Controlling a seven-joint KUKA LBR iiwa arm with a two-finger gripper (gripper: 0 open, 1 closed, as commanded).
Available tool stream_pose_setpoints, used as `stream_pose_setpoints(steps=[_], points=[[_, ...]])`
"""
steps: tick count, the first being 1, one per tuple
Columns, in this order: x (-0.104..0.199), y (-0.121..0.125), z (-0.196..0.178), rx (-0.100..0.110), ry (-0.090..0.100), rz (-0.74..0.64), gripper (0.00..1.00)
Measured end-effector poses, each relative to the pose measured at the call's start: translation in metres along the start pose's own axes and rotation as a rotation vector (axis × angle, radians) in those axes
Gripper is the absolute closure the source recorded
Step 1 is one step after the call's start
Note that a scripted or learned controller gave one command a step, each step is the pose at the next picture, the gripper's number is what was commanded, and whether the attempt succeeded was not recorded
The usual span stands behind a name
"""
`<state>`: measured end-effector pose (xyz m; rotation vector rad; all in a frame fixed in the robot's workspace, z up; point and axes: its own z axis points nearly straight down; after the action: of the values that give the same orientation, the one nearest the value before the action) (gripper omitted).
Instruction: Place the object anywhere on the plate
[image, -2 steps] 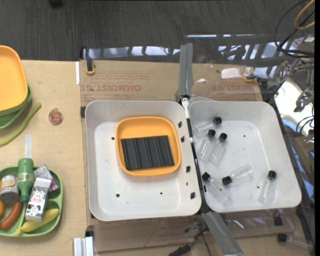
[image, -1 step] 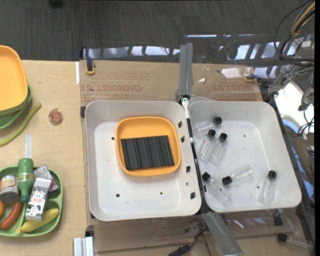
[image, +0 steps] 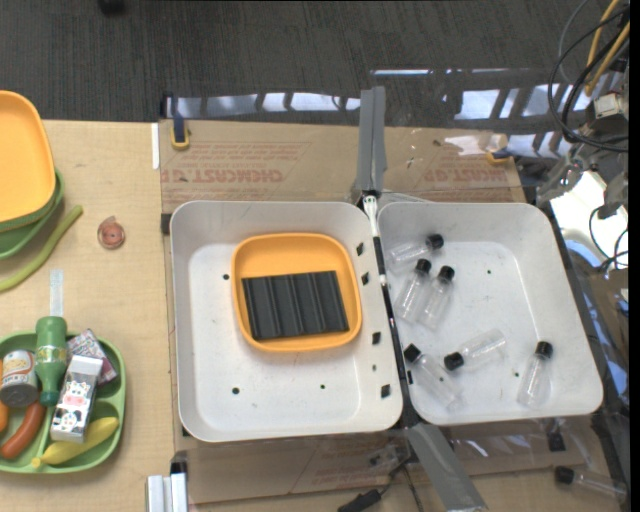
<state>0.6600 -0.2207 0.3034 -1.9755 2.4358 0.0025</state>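
At far left a green tray (image: 105, 420) holds toy foods and a bottle, with stacked orange dishes (image: 20, 160) above it and a small pink thing (image: 112, 233) beside them. The left bin (image: 205, 400) holds an orange plate (image: 295, 248) in its upper middle. A black ribbed slab (image: 295, 305) lies flat on the plate, inside its rim. In the right bin (image: 500, 285), six clear vials (image: 437, 297) with black caps lie scattered, most toward its left side.
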Motion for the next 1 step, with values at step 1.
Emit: stream_pose_setpoints(steps=[1], points=[[0.0001,0.0004,0.0519,-0.001,-0.001,-0.361,0.0]])
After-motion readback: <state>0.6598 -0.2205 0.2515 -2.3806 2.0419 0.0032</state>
